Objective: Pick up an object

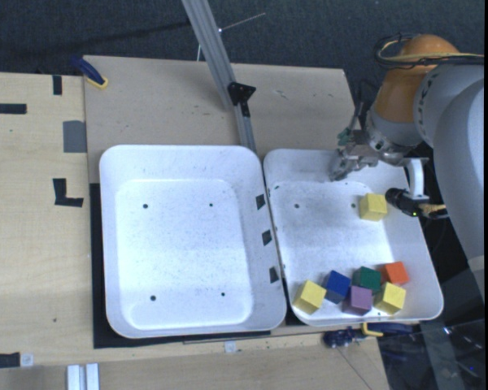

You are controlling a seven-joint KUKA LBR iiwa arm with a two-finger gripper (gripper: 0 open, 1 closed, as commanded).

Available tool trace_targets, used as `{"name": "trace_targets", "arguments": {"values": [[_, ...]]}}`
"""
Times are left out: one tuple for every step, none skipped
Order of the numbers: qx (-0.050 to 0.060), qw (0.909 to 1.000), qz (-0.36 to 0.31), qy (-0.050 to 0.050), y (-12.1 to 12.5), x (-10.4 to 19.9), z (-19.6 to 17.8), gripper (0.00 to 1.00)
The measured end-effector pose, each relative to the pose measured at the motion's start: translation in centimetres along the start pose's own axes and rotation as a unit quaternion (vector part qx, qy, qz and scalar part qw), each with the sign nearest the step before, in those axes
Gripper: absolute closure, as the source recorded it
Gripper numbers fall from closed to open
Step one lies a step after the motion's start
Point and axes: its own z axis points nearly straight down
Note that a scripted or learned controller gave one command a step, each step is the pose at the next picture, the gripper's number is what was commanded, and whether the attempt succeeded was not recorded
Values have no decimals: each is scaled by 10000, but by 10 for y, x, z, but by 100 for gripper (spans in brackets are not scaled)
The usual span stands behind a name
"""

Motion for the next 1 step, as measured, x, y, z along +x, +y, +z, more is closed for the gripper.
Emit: {"name": "trace_targets", "arguments": {"values": [[-41, 10000, 14, 3, 8, -5, -61, 100]]}}
